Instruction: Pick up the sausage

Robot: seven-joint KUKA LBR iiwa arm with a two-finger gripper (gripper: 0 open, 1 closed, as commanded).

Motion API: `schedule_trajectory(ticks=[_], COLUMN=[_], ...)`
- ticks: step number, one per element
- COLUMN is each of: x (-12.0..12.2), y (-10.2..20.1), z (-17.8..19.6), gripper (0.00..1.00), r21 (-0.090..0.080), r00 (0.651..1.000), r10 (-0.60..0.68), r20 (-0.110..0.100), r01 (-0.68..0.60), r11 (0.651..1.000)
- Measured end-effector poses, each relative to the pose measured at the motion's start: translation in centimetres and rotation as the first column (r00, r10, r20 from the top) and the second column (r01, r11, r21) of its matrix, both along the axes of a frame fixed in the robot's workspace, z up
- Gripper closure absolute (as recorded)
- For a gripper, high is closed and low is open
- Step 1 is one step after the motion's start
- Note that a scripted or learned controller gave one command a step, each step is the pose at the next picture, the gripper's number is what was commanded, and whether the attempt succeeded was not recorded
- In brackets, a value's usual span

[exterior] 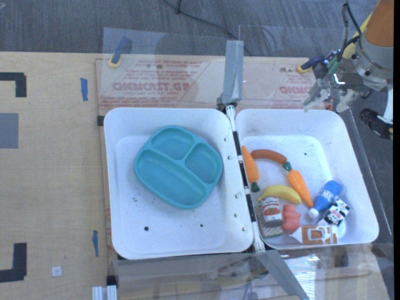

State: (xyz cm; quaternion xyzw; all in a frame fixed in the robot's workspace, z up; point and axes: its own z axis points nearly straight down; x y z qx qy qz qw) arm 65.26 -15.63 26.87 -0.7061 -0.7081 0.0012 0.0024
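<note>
In the camera view, the arm is cut off by the frame's upper right corner. Its gripper hangs above the right bin's far rim, fingers spread apart, holding nothing. The sausage lies lower left of it, in that bin.

Lighting above me is even and bright; white bins glare mildly, shadows stay soft, detail slightly blurred.
</note>
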Motion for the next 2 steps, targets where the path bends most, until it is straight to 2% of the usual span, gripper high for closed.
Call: schedule_trajectory(ticks=[1,2], x=[1.3,-3.5], y=[4.5,4.8], z=[-17.5,-18.0], gripper=[0.00,0.00], r21=[-0.002,-0.002], r00=[0.983,0.987], r10=[0.184,0.158], r20=[0.004,0.010], r01=[-0.184,-0.158], r11=[0.983,0.987])
